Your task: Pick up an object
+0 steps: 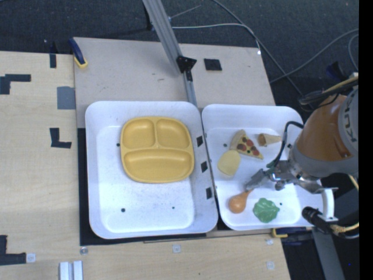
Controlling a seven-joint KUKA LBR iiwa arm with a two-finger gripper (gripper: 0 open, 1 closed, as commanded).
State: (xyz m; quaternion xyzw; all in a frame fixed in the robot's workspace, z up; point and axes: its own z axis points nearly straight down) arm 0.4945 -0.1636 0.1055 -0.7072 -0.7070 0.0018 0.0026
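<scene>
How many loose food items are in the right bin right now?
5: pizza slice and small tan piece at the far side, yellow piece mid-left, orange piece and green piece at the near edge. The arm may hide more.

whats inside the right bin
The right bin holds a pizza slice, a small tan piece, a pale yellow piece, an orange pear-shaped toy and a green lump. The claw and arm cover the bin's right side.
</scene>
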